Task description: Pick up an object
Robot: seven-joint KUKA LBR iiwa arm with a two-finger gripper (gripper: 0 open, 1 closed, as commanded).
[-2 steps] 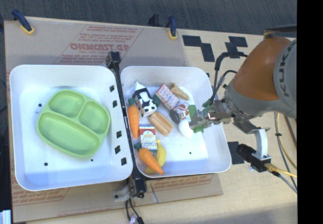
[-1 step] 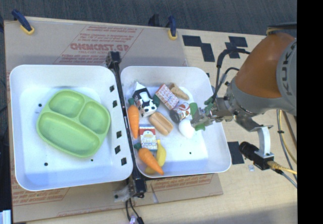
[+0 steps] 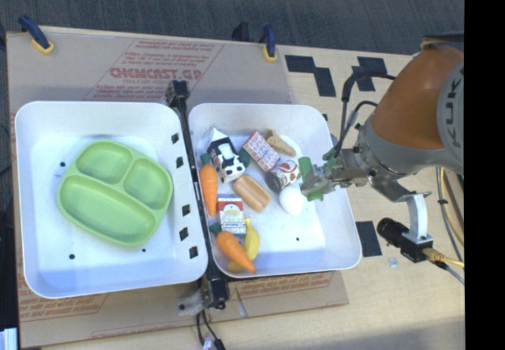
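Observation:
The right bin (image 3: pixel 339 230) holds a pile of toy food: two carrots (image 3: pixel 208 188) (image 3: pixel 234 251), a hot dog (image 3: pixel 252 193), a black-and-white cow carton (image 3: pixel 229 163), a red patterned packet (image 3: pixel 262 151), a small red-and-white box (image 3: pixel 231 214), a white egg (image 3: pixel 293 201) and a red-labelled cup (image 3: pixel 285 173). My gripper (image 3: pixel 312 183) hangs low over the bin's right side, just right of the egg and cup. Its green-tipped fingers (image 3: pixel 315 192) are close to the egg. Nothing is plainly held between them.
The left bin (image 3: pixel 39 128) carries a green divided plate (image 3: pixel 116 191). A black divider (image 3: pixel 188 175) runs between the bins. Blue clamps (image 3: pixel 37 35) (image 3: pixel 268 41) hold cardboard at the back. The grey and orange arm (image 3: pixel 414 116) fills the right side.

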